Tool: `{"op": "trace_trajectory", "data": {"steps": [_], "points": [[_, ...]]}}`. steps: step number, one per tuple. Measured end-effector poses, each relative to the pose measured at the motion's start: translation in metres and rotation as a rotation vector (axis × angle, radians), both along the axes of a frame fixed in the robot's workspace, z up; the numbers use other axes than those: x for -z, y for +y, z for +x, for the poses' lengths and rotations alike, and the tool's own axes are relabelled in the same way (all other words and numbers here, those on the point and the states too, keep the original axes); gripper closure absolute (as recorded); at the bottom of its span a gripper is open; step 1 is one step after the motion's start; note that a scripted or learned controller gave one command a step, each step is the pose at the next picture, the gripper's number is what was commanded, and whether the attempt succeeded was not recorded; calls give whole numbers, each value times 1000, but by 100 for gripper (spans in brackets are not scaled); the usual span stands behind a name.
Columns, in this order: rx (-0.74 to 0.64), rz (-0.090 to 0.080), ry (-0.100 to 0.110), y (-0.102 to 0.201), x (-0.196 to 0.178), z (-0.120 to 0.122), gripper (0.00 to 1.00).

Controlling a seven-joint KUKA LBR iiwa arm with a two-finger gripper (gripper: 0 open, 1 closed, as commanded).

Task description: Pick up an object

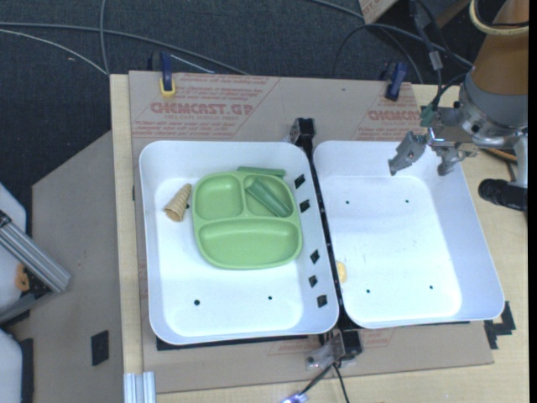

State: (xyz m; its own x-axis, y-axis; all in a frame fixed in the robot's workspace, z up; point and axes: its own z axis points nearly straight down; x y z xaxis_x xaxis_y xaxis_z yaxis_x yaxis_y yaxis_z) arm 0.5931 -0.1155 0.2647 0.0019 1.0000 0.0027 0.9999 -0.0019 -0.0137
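Scanning from the left: the left bin holds every candidate object; an ice-cream cone, tan and lying on its side, sits just beside the left edge of a green divided plate; a dark green piece, long and flat, rests in the plate's upper right compartment; another green strip lies touching the plate's top rim; what these two green pieces are, I cannot tell.

Between the bins runs the shared rim with black clips; a small yellow item sits at that seam, just inside the right bin, too small to identify.

Right bin otherwise bare white floor; the hand hangs over its upper right corner, fingers spread apart with nothing between them, so open and holding nothing; the arm enters from the right.

Progress, as judged: no grasp made; nothing lifted; the pick is entirely ahead. The hand stands well apart from the cone and plate, with the seam between; the yellow item is the nearest target yet hugs the bin wall, which would likely crowd a finger. The plate looks too wide and flat for an easy pinch; the cone seems the cleaner choice, though its closeness to the plate rim could obstruct one finger.

Around: the surface is a printed board clamped at the top by blue clamps; cables trail over dark carpet beyond.
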Motion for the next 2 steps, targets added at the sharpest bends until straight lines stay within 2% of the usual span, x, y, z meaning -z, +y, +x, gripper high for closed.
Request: {"op": "trace_trajectory", "data": {"steps": [1,2], "points": [[-2,-2,-12,0,-7,2,0],[-1,-1,-6,-6,54,0,0]]}}
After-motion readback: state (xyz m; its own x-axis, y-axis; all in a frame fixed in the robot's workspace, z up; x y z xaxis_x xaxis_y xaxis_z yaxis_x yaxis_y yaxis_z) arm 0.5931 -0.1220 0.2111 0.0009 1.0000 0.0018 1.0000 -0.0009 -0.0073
